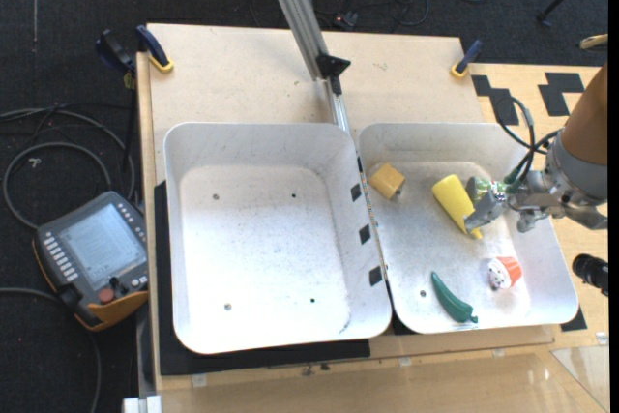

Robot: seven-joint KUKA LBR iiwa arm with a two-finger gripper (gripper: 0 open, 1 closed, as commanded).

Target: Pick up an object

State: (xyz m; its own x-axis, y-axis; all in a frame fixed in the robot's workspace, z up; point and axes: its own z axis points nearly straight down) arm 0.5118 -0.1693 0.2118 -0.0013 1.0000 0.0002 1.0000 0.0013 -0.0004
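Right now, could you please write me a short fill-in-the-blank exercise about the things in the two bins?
1. The tan block lies in the ____ bin.
2. The gripper is beside the ____ bottle.
3. The green pepper lies near that bin's ____ edge.

Missing words: right; yellow; front

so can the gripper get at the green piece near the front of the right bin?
Probably yes. The green piece lies alone on the bin floor, apart from the yellow object and the orange-white toy, with nothing over it. The gripper is in the same bin.
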